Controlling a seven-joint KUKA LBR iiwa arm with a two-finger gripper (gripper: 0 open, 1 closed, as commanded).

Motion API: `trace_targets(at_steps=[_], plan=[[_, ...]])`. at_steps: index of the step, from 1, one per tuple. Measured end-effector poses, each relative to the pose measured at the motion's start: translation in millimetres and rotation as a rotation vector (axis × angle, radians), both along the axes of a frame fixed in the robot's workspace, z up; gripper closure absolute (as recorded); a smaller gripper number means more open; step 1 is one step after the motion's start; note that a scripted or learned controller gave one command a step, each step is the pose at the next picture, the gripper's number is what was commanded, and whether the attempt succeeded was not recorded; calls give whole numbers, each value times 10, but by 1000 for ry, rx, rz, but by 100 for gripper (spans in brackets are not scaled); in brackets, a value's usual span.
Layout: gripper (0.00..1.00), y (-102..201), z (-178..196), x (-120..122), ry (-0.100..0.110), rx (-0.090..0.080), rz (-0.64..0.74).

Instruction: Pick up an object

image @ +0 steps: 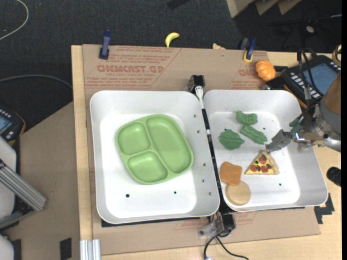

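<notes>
The right bin (287,104) holds three green leafy pieces (246,118) (254,134) (231,140), a pizza slice (263,165), an orange toast-like square (231,173) and a tan round biscuit (238,193). My gripper (281,140) hangs low over the right part of this bin. It is just up and right of the pizza slice and right of the middle green piece. I see nothing held in it.
A green divided plate (154,148) lies in the left bin (103,145). Outside the bins, a small orange fruit (265,69) and a yellow banana toy (172,38) rest near the board's far edge. Blue clamps (104,45) (249,49) grip that edge.
</notes>
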State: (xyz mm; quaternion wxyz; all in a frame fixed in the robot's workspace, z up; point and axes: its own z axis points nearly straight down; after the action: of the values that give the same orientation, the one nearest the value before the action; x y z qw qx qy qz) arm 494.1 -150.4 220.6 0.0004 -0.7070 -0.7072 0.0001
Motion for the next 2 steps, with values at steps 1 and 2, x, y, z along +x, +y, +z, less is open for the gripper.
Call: trace_targets(at_steps=[1, 2], plan=[[0, 357, 1901, -18, -22, -4, 5], [100, 344, 1910, -25, -6, -3, 1]])
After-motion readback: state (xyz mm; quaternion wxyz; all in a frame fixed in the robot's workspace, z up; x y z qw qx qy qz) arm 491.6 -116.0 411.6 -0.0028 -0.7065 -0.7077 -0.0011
